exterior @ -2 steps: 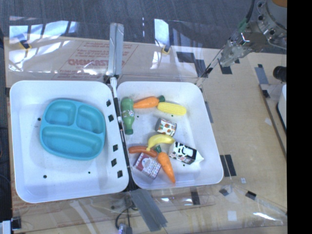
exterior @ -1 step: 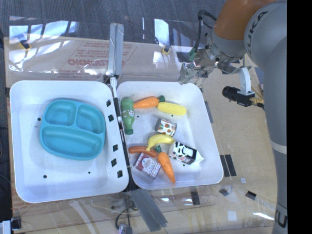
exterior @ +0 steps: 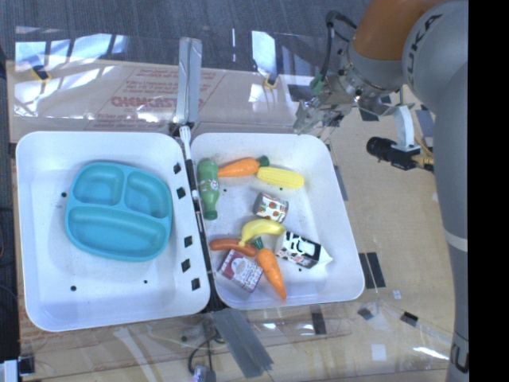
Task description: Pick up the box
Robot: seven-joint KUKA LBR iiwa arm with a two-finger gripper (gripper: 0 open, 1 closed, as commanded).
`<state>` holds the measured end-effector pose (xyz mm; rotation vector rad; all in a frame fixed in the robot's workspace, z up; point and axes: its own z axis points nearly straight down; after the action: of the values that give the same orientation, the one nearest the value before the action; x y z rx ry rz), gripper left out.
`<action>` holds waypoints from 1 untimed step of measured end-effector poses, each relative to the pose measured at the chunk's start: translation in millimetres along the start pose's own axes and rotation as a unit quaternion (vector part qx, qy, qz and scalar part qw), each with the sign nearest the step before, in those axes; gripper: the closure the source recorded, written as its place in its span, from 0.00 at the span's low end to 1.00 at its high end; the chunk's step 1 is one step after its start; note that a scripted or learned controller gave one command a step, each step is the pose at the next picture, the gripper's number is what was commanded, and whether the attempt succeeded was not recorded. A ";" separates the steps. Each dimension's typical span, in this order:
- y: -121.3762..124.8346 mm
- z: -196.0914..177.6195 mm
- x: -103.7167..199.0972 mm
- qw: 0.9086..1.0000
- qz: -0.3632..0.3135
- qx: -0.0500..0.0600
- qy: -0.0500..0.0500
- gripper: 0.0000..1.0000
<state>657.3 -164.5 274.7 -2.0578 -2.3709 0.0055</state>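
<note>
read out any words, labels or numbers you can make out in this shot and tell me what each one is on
"KUKA", partly cut off, on the grey arm.
Red print on the cardboard sheet behind the bins: blurred, unreadable.
Labels on the black-and-white box, red box, small can and green bottle: too small.

Tan bench (exterior: 398,245) under bright glare, dark floor (exterior: 119,6) behind.

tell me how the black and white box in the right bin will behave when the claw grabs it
The black and white box looks like a small carton, so probably light and a bit crushable under a firm squeeze. Its flat faces should keep it from rolling. It lies tilted near the bin wall, close by a banana and a carrot, so a grab may nudge those too.
</note>
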 end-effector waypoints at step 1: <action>0.4 -10.3 0.1 1.000 -0.002 0.001 0.000 1.00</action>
<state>657.8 -164.3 285.0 -2.0534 -2.3744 0.0073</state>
